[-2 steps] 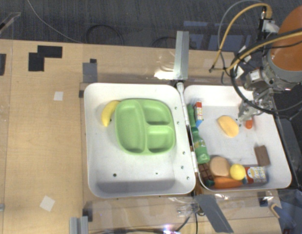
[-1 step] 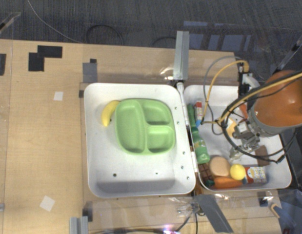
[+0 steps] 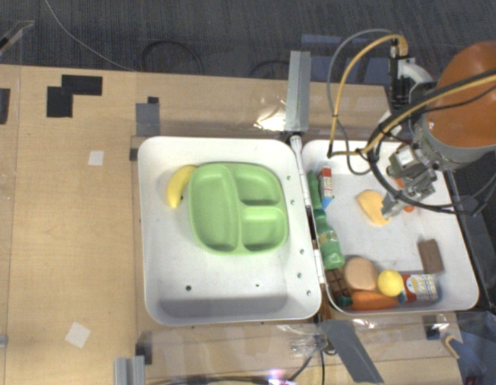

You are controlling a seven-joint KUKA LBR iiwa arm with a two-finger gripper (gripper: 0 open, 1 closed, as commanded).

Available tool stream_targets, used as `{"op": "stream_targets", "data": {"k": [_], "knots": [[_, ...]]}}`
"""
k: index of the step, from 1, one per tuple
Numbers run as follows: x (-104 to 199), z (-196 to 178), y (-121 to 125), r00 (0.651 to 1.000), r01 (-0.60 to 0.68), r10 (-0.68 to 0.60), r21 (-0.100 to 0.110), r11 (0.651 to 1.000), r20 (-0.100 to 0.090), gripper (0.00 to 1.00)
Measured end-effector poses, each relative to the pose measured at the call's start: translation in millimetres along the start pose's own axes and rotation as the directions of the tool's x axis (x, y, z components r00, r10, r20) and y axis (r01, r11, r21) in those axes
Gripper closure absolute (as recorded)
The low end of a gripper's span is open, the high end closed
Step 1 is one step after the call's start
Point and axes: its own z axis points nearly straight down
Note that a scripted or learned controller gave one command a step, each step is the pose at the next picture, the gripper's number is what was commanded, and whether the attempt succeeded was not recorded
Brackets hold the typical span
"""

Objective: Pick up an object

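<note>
My gripper (image 3: 394,203) hangs low over the upper middle of the right bin (image 3: 456,239), under the orange wrist band. Its tip sits at the right edge of a yellow-orange cheese wedge (image 3: 370,208) that lies on the bin floor. I cannot tell whether it touches the wedge. Along the bin's front lie a tan bun (image 3: 360,273), a yellow lemon (image 3: 389,282), an orange carrot (image 3: 374,301) and a small can (image 3: 422,288). A brown block (image 3: 429,255) rests toward the right wall.
A green bottle (image 3: 328,241) and a red-and-white tube (image 3: 326,184) lie along the right bin's left wall. The left bin (image 3: 163,279) holds a green divided plate (image 3: 235,207) with a banana (image 3: 179,185) beside it. Yellow and black cables loop above the wrist.
</note>
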Motion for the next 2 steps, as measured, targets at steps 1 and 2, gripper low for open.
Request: {"op": "stream_targets", "data": {"k": [1, 2], "knots": [[68, -79, -71, 0.999, 0.041, -0.041, -0.003, 0.999, 0.001, 1.00], [59, 7, 18, 0.999, 0.051, -0.051, -0.018, 0.999, 0.008, 1.00]]}}
